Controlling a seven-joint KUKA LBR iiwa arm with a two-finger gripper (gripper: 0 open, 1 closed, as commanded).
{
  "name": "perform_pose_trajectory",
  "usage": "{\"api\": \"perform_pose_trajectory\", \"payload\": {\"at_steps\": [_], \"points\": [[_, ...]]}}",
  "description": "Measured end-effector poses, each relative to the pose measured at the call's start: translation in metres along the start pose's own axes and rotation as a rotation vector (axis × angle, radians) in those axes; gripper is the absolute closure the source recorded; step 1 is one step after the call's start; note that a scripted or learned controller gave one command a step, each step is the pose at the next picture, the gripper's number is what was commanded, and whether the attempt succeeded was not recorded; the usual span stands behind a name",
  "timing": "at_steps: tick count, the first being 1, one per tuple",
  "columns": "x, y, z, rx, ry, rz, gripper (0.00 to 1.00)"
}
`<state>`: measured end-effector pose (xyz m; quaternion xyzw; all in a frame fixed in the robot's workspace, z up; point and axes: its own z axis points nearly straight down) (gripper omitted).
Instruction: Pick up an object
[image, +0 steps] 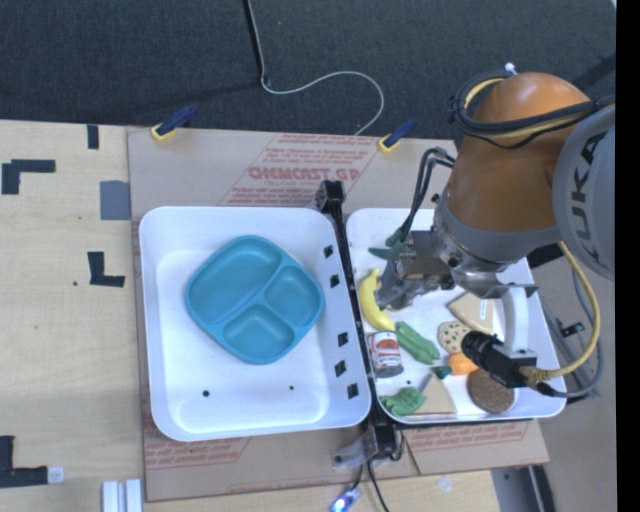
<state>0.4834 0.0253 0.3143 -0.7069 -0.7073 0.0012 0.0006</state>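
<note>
Arm sits over the right bin (520, 395), wrist low. The gripper (400, 285) hangs at the bin's left side, just above the banana (375, 300). You cannot tell from this slant how wide it stands or whether anything is in it; the dark hardware blends together and nothing is visibly clamped. Log it as unconfirmed.

Candidate objects all lie crowded in the right bin:
- banana, against the left wall, closest to the gripper
- green pod-shaped piece (417, 341) just right of it
- small can with a red label (386, 354), touching or nearly touching the banana's lower end
- green leafy piece (404, 402) near the front wall
- cracker-like round (452, 334), orange piece (462, 364), brown disc (489, 393) further right

The left bin (160, 400) holds a blue divided plate (255, 298), well apart from the arm.

Risks you should watch:
- The banana hugs the divider wall. A descent there may land one side of the tool on the rim instead of beside the fruit.
- Clutter: banana, can and pod sit close, so a closing grasp may pinch two things, or nudge one and catch none.
- The banana's curved, smooth skin probably slips out of a shallow pinch.
- The black cable (510, 368) trails over the items at right; a lift could drag them.

Verify the grasp after lift, not before.
</note>
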Motion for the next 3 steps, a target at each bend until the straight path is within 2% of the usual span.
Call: {"api": "perform_pose_trajectory", "payload": {"at_steps": [1, 2, 3], "points": [[0.009, 0.000, 0.034, 0.003, 0.000, 0.000, 1.00], [-0.019, 0.008, -0.099, -0.016, 0.001, 0.001, 1.00], [0.050, 0.000, -0.170, -0.010, 0.003, -0.009, 1.00]]}}
